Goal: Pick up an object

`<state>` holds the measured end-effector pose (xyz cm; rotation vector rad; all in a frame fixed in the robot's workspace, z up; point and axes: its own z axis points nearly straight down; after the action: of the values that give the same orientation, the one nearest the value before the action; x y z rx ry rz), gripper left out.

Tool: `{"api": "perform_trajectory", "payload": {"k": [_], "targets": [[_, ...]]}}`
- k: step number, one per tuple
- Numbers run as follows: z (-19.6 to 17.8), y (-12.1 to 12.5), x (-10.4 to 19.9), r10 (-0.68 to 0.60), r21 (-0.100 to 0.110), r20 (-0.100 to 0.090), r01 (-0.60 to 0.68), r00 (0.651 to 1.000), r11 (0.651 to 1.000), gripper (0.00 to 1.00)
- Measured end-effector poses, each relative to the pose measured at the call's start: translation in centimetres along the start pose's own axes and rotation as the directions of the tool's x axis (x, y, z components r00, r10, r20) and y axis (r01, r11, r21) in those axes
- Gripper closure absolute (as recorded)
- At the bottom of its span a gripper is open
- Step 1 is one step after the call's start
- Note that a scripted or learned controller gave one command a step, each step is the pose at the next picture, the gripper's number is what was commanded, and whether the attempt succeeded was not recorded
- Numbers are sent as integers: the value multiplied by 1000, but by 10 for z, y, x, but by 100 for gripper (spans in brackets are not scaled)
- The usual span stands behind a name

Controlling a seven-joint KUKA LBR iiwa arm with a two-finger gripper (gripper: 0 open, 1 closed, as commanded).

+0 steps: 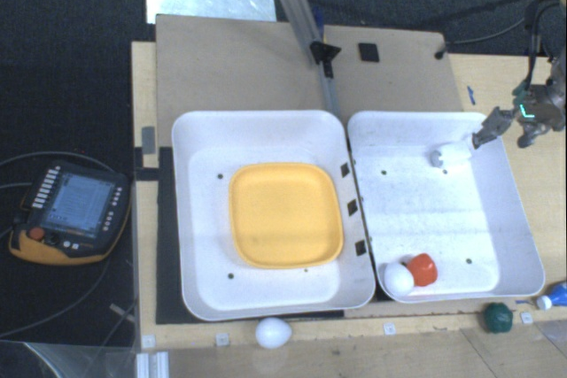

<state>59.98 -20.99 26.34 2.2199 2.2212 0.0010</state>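
The gripper (pixel 485 134) hangs over the right bin (pixel 523 235)'s upper right edge; whether it is spread or pinched cannot be told. A small white piece (pixel 450 154) beside it looks light, best taken across its middle.

Left bin (pixel 190 190) holds a plate (pixel 286 214), centred. Right bin (pixel 523 226): cup (pixel 423 269) touching ball (pixel 399 279), near corner (my pincer (pixel 483 135) over far edge). Egg (pixel 273 332) on worktop (pixel 425 334).

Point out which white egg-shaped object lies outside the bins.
The white egg on the bench in front of the left bin. The other white egg lies inside the right bin, touching the orange object.
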Motion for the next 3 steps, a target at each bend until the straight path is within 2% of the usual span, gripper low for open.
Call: {"api": "perform_trajectory", "payload": {"k": [1,2,3], "targets": [[0,0,0,0,0,0,0,1000,1000,0],[57,-7,7,0,5,-1,0,1000,1000,0],[112,-2,-1,1,5,-1,-1,1000,1000,0]]}}
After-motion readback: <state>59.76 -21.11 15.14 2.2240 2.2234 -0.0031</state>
